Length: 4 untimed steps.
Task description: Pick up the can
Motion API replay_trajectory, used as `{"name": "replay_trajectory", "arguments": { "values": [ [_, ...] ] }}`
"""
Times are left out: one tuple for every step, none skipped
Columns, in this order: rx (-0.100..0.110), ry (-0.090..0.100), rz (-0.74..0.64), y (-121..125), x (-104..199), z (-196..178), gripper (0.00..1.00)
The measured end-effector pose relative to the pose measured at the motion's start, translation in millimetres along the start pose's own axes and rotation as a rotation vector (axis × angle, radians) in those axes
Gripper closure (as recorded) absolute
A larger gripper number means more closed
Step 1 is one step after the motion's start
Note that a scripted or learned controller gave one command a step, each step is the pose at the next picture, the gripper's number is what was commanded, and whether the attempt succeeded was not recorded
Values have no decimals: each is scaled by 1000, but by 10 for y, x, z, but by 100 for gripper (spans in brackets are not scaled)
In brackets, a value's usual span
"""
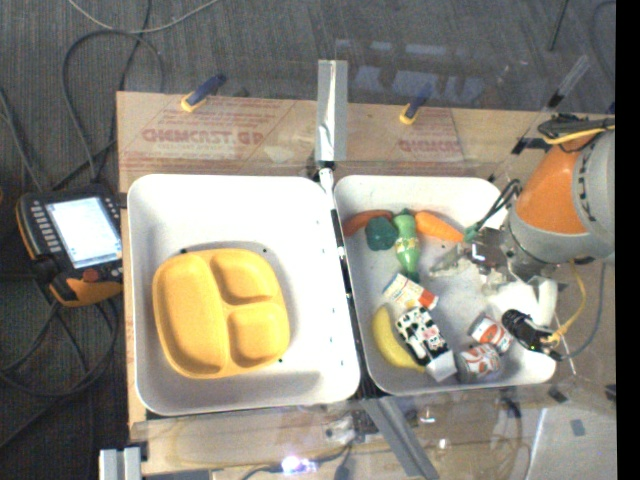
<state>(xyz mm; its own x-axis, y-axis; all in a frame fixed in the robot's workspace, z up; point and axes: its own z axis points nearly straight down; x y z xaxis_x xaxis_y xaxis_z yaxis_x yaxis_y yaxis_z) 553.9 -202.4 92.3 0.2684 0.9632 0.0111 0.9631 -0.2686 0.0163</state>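
Down in the near right corner of the right bin (420, 182), the can (484, 348) lies tilted, a patterned box (422, 332) just to its left. The gripper (470, 253) hovers farther back, near the carrot (438, 226); how wide it is, I can't tell. The danger: that tight corner could make it nudge the can or grab the box.

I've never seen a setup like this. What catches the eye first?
The big yellow divided tray lying alone in the left bin, then the arm's orange band at the right edge. Beneath it, the right bin holds a clutter of small things, among them a banana and a carrot.
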Motion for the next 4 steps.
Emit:
{"name": "replay_trajectory", "arguments": {
  "values": [
    [19, 0, -133, -478, -219, -52, 0],
    [19, -4, -191, -619, -260, -56, 0],
    [26, 0, -192, -624, -251, -96, 100],
    [27, 0, -192, -627, -253, -95, 0]
  ]
}}
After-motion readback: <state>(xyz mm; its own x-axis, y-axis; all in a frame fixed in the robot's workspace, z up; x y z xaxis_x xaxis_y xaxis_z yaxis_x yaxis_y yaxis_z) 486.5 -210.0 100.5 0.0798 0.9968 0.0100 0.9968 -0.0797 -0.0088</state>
